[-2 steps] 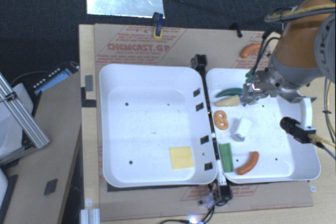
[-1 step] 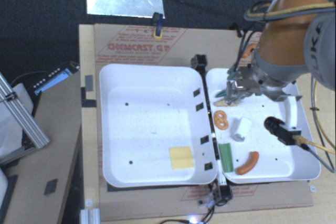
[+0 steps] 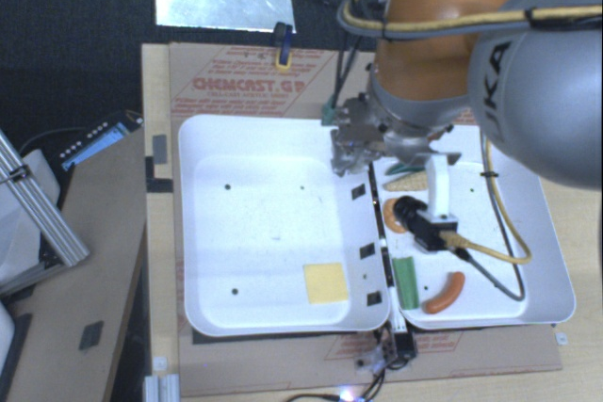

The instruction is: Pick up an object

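Note:
My gripper (image 3: 351,153) hangs low over the divide between the two bins, at the back right corner of the left bin (image 3: 203,202). A flat yellow square (image 3: 326,282) lies near that bin's front right corner. In the right bin (image 3: 556,282) a green block (image 3: 405,282) rests by the divider. Beside it lies an orange-red sausage shape (image 3: 445,293). An orange round piece (image 3: 395,216) and a green-and-tan piece (image 3: 407,176) sit further back, partly hidden by the arm.
The big grey arm with its orange band (image 3: 452,14) covers the back of the right bin. A yellow cable (image 3: 490,251) and a black fitting (image 3: 426,231) trail over that bin. A blue-and-yellow clamp (image 3: 283,47) stands behind the bins.

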